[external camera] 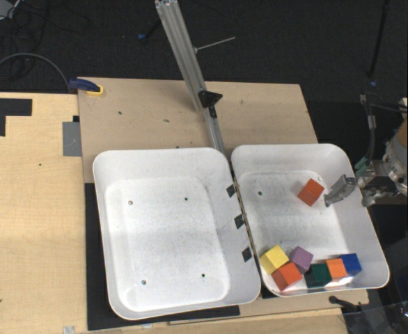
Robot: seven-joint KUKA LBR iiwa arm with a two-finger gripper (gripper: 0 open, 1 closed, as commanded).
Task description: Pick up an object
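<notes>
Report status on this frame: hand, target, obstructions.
Hand at right bin's right edge, beside the lone orange block, nothing visibly held. Other blocks clustered along near wall. Nothing in the way.

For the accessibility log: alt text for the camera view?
The hand hovers beside a lone orange block in the right bin. Six more blocks cluster at that bin's near edge, beside the left bin.

We see the robot's gripper [343, 188], grey metal with slim, angular fingers. Behind it sit dark blocky parts. A thin dark cable [372, 141] rises above.
</notes>
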